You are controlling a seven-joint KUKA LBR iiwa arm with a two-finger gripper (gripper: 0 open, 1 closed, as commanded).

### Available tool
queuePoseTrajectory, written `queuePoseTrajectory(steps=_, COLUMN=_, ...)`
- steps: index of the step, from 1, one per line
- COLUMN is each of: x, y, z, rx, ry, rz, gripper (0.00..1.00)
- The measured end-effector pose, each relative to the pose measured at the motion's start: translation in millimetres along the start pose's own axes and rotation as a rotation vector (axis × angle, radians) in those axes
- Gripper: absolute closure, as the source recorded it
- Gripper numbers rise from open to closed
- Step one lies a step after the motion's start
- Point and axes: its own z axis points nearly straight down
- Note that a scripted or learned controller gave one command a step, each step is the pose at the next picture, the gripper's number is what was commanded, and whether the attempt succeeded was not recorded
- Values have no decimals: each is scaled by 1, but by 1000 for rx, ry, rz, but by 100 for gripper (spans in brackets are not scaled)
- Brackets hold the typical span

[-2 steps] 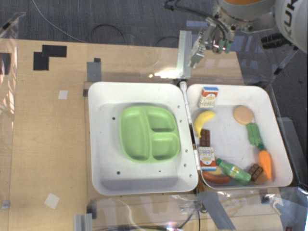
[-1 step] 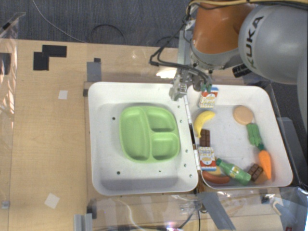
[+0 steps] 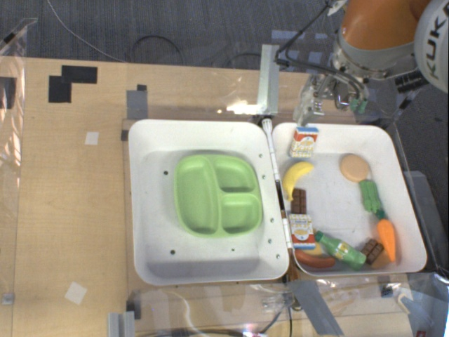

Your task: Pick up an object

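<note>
The small white and red carton with an orange picture (image 3: 304,142) stood at the twelve o'clock end of the right-hand shallow white bin (image 3: 400,161), close under the pincer (image 3: 317,104), which hung over that bin's far rim. Nothing showed between the pincer's metal parts, and whether it was released or clenched could not be told. Just at six o'clock from the carton lay a curved yellow banana (image 3: 296,176), and beside its lower end a dark brown chocolate bar (image 3: 299,201). Further toward six o'clock sat a second white and red carton (image 3: 301,231), with a green plastic bottle (image 3: 342,250) slanting away from it toward four o'clock and a reddish sausage-like piece (image 3: 315,261) along the near wall. At three o'clock from the first carton rested a round tan biscuit (image 3: 355,167); below it came a green vegetable piece (image 3: 372,197), then an orange carrot (image 3: 386,239), with another small brown chocolate piece (image 3: 371,249) touching the carrot's near end.

The left-hand white bin (image 3: 151,153) held a light green divided plate (image 3: 217,194) near its middle. Both bins sat side by side on the pale wooden bench (image 3: 63,188). The grey arm with its orange band (image 3: 379,9) reached in from the two o'clock corner.
</note>
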Motion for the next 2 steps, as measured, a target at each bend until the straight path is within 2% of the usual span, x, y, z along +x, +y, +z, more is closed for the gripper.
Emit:
queuePoseTrajectory(steps=1, x=-1, y=6, z=-10, rx=-4, ry=-5, rz=-8, gripper=100)
queuePoseTrajectory(steps=2, x=1, y=38, z=-33, rx=-1, ry=9, rz=353, gripper=100)
